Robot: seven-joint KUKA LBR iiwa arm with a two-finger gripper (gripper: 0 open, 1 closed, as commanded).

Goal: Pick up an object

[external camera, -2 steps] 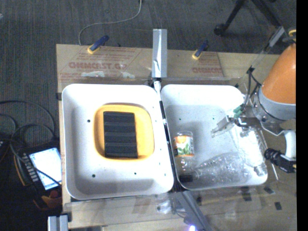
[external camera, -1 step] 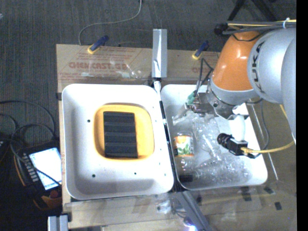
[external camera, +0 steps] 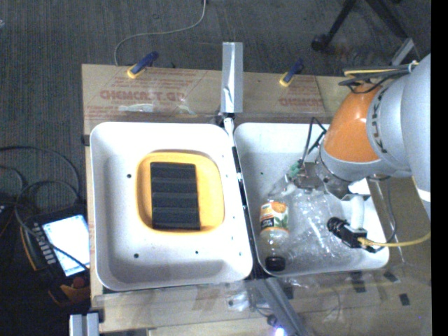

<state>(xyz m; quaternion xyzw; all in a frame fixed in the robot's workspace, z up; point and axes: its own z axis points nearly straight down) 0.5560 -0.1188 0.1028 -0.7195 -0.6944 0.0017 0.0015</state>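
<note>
Jaws (external camera: 306, 177) hidden under the wrist, spread impossible to tell, poised in the approach step over crinkled clear plastic wrap (external camera: 311, 219), juice bottle (external camera: 274, 224) lying just beside; next, a descent and a clean close.

The grey KUKA arm with its orange band (external camera: 357, 135) reached in from the right and bent down over the right-hand shallow white bin (external camera: 255, 152). Its two-finger gripper (external camera: 302, 177) hung low above that bin's middle.
</note>
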